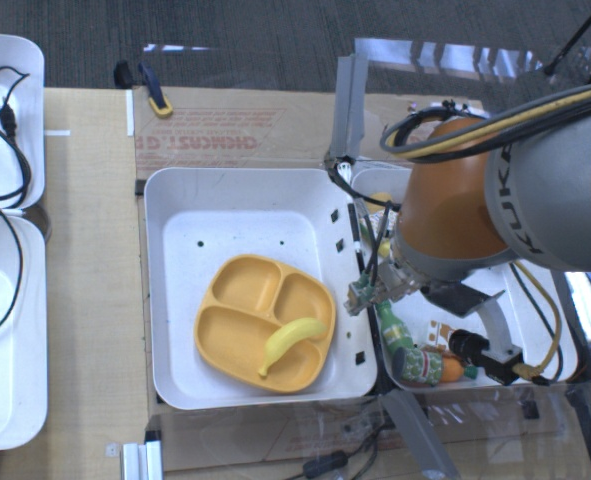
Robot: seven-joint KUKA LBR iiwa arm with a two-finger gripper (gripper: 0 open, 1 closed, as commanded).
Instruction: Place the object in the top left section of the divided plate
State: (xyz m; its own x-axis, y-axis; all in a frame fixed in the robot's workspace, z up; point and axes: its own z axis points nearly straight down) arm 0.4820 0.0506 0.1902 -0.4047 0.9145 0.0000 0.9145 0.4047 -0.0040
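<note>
Far to the left of the yellow plate (260,323), you can see white tubs (0,298) with black wires (5,158) lying over them. Up and to the left of the plate, a small yellow and black tool (155,93) lies on the brown bench (85,268). The plate sits in the left bin (235,218), near the bin's front wall. The plate has three parts: a top left part, a top right part and a big bottom part. The banana (293,343) is on the plate. It lies tilted in the lower right of the plate, apart from the top left part. Just to the right of the plate, you find the gripper (367,290). It hangs over the wall between the two bins. The big grey and orange arm (455,208) covers it from above, so you cannot tell if it is open or shut, or if it has hold of anything. Further right of the plate is the right bin (373,175). In it a green bottle (395,333) lies just under the gripper. A small orange thing (450,368) lies right beside the bottle, near the front wall of that bin.
</note>
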